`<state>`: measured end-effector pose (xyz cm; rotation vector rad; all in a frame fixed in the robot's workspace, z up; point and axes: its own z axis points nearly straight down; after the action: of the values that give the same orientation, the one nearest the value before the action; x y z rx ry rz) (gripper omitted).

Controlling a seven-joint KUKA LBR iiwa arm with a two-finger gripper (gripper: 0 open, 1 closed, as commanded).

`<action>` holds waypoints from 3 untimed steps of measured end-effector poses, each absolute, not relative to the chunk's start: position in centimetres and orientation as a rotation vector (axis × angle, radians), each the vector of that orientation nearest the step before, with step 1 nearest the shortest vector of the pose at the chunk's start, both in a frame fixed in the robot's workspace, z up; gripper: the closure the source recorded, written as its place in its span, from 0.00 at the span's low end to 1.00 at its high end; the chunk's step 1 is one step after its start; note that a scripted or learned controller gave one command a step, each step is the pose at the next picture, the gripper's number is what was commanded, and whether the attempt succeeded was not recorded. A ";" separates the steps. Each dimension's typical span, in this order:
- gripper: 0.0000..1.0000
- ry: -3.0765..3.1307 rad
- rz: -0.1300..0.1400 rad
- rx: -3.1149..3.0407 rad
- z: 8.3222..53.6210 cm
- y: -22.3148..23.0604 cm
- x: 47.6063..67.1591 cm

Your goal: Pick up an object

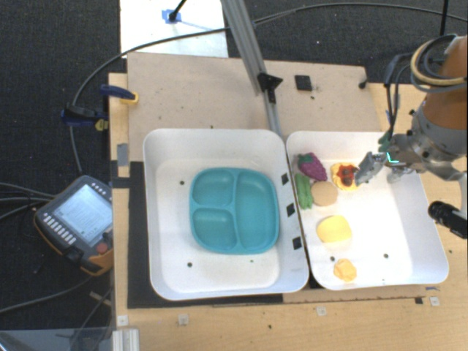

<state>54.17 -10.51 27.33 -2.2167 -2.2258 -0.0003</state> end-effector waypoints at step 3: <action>0.00 -2.221 0.001 -2.220 17.6 -11.0 52.4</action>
<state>52.37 -10.99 17.55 -2.2198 -2.2208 0.0014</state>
